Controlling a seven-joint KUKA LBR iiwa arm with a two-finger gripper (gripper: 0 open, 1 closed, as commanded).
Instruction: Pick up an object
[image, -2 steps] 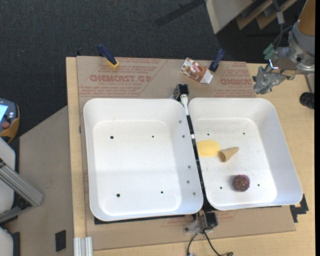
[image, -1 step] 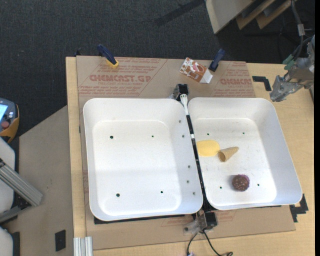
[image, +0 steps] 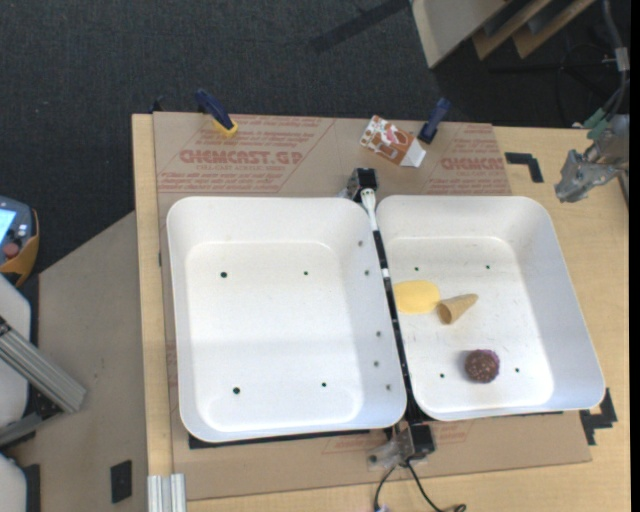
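Three small objects lie in the right bin (image: 540, 230). A yellow lump (image: 415, 295) rests by the bin's left wall. Just to its right lies a tan cone (image: 457, 308), tilted on its side. A dark red ball (image: 482, 365) sits nearer the front. My gripper (image: 582, 175) hangs at the far right of the view, beyond the right bin's back right corner and well away from all three objects. Nothing shows in its grasp.
The left bin (image: 190, 300) stands beside the right one, with a black clip (image: 362, 184) at the top of the seam. A small red and white packet (image: 392, 140) and two blue clamps (image: 218, 112) lie on the cardboard behind the bins.
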